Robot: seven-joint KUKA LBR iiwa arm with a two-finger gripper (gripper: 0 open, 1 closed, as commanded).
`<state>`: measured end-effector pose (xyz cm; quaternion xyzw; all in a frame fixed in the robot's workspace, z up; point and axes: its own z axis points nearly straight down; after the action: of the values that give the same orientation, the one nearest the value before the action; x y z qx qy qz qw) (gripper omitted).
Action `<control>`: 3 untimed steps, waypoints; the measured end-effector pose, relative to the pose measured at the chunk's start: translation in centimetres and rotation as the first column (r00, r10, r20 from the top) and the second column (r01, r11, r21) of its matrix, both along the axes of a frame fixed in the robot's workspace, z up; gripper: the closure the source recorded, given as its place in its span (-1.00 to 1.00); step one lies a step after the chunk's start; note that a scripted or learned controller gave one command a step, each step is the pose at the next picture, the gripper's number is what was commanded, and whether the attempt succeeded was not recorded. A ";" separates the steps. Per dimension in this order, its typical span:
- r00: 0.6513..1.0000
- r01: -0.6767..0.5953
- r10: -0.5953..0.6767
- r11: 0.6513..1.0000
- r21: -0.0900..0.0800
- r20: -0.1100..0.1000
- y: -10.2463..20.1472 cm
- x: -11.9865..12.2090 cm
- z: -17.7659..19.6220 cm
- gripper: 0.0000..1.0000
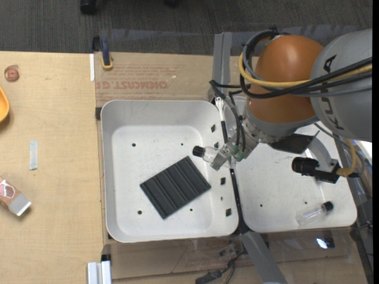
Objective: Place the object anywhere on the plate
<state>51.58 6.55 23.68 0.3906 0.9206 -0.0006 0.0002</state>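
On the tabletop (53,158), the left bin (118,123) holds a dark ribbed plate (175,187) lying flat near its middle. Just right of the plate, the end effector (220,158) hangs by the bins' shared edge; whether it is open or closed cannot be told. A clear vial (312,212) lies in the right bin (272,212), well apart from the plate.

Dark grey ribbed rectangular plate (176,187): flat on floor of left bin, rotated diagonally, near centre. Clear plastic vial with black cap (311,212): on its side in right bin, at 3 o'clock from plate, well apart.
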 end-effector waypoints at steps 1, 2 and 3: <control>0.988 -0.157 0.157 0.988 0.000 -0.002 6.2 -1.4 -1.7 1.00; 0.985 -0.173 0.173 0.985 0.000 0.000 6.1 0.9 0.2 1.00; 0.976 -0.220 0.220 0.976 -0.001 0.001 7.2 7.2 -3.9 1.00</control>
<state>58.75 13.75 19.74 0.2864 0.9581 -0.0007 0.0006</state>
